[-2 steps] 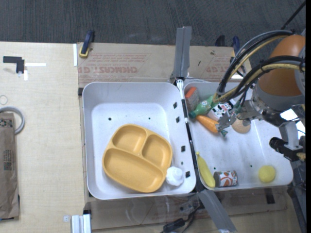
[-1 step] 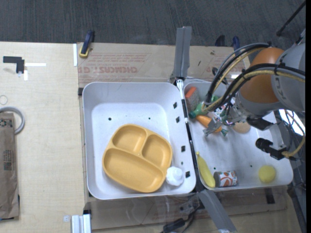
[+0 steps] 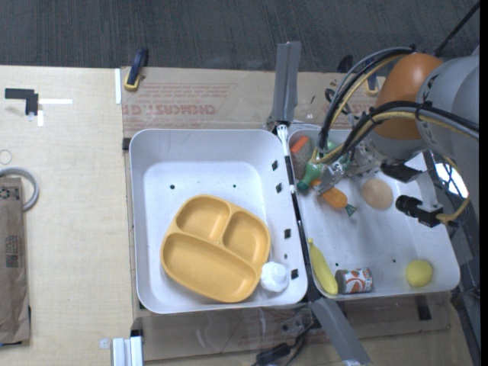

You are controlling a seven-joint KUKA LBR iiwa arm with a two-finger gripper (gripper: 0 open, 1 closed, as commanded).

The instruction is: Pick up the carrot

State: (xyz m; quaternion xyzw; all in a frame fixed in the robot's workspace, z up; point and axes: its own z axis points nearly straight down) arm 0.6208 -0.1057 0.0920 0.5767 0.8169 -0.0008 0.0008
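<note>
from my seat i see two shallow white plastic bins on the pale wood tabletop [image 3: 69, 204]. the left bin [image 3: 145, 227] holds one smooth yellow-orange divided plate [image 3: 216, 248] with three compartments, and one crumpled white ball [image 3: 274, 277] touching its lower right edge. the right bin [image 3: 435, 242] holds one carrot [image 3: 335, 198], short, orange and tapered with a green tip, one curved yellow banana [image 3: 322, 269], one small printed can [image 3: 354, 280] lying on its side, one round yellow lemon [image 3: 418, 273], one matte beige egg shape [image 3: 377, 194], and one green item [image 3: 311, 175] near the upper left corner. the carrot lies just below the claw [image 3: 336, 171], very close to it; i cannot tell how wide the claw stands, and nothing shows held in it
</note>
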